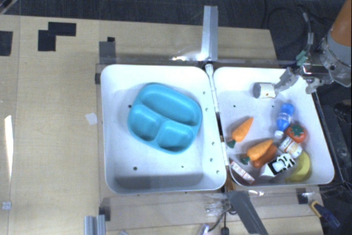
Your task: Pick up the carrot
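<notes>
End effector [286, 78] is hovering at the right bin's [242, 81] far right corner, just beside a small white cylinder [264, 90]; cannot tell its state from this angle. Nothing is visibly being held. Carrot [242, 129] is lying in the right bin near the divider, well apart from the end effector, tilted, orange with a green top at its lower end. Risk: a second orange carrot-like piece [261, 150] is sitting close by in the clutter with a blue bottle [285, 115], tomato [296, 132] and banana [300, 169], so the program could be targeting the wrong one. Tapered smooth shape may slip. Blue divided plate [164, 117] is sitting in the left bin [115, 135].
</notes>
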`<state>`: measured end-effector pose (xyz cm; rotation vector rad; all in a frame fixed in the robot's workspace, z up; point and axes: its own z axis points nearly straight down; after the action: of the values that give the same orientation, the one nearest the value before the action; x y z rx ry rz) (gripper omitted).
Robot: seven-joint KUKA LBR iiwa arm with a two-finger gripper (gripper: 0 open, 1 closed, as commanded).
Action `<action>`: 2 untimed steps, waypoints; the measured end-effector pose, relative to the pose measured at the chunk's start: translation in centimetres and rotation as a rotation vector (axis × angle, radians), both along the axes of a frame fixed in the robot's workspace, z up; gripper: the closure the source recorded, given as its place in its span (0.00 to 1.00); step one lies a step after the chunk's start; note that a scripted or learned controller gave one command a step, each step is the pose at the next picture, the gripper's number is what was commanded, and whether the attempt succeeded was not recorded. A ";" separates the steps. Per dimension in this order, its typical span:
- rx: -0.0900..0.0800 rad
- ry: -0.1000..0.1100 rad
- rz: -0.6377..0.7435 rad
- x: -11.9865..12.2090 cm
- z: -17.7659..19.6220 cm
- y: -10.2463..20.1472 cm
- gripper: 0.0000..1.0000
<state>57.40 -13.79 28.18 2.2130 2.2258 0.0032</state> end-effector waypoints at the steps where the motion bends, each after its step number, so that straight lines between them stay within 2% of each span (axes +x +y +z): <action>1: 0.000 0.000 0.127 -2.6 -8.7 6.8 0.00; 2: -0.001 -0.010 0.114 -4.1 -19.2 4.8 0.00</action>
<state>53.34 -8.97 8.95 2.0774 2.3421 0.0135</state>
